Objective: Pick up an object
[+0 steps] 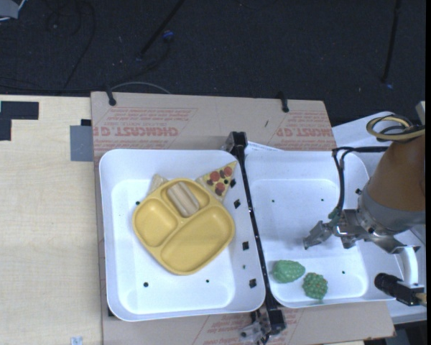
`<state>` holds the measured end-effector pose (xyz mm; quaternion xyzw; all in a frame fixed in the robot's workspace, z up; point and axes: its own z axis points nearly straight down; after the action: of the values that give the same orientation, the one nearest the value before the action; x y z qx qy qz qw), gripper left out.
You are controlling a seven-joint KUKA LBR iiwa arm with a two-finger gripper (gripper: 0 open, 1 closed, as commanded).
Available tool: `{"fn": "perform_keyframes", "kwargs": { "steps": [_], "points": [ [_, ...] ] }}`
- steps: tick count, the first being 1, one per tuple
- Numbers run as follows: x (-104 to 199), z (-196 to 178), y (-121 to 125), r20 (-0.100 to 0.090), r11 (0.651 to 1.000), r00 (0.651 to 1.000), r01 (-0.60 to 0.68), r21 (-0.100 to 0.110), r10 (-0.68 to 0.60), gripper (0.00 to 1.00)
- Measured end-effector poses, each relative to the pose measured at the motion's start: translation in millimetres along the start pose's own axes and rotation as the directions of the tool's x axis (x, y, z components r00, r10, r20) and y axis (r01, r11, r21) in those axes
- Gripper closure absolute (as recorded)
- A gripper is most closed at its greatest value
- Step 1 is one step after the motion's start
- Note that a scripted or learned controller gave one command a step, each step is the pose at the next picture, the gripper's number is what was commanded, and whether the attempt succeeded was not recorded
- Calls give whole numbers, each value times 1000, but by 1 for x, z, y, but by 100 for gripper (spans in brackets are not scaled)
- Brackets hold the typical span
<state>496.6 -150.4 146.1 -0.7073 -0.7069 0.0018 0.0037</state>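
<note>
Here, the gripper hangs with fingers spread and empty over the right bin, two green pieces lying at its seven o'clock; a straight descent would likely close on bare floor.

The arm shows a broad orange band above a grey wrist. Its gripper is grey metal, angular. A black cable loops beside it.
</note>
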Motion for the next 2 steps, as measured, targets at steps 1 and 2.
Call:
{"fn": "perform_keyframes", "kwargs": {
  "steps": [1,2],
  "points": [
    [1,54,-1,0,1000,1000,0,0,0,0],
    [0,41,-1,0,1000,1000,-4,-1,4,100]
  ]
}}
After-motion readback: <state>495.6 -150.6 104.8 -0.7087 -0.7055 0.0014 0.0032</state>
